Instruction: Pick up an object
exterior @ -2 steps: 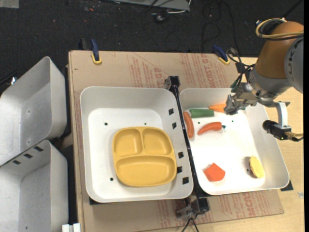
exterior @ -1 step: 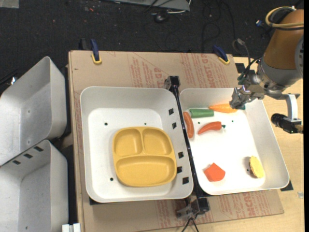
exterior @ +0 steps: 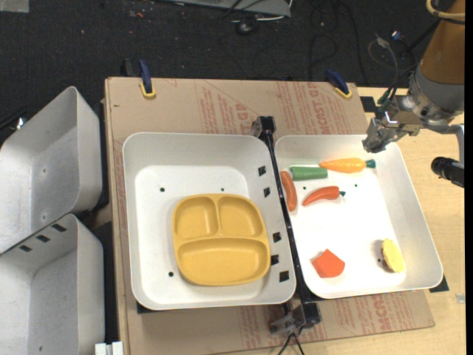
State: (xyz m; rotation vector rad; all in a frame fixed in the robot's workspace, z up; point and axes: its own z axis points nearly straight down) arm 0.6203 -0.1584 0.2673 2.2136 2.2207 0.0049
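The right bin (exterior: 414, 198) holds an orange carrot (exterior: 344, 166) and a green vegetable (exterior: 308, 173) near its far edge, a red sausage (exterior: 288, 191) along its left wall, a red pepper (exterior: 323, 195), an orange-red piece (exterior: 328, 264) and a yellow item (exterior: 392, 256) near the front. My gripper (exterior: 375, 142) hangs above the bin's far right corner, just right of the carrot's green tip, with nothing seen between its fingers.
The left bin (exterior: 148, 161) carries a yellow divided plate (exterior: 220, 239). A black divider (exterior: 275, 191) runs between the bins. Spare white bins (exterior: 44, 168) stand at the left. Cables lie on the dark floor behind the bench.
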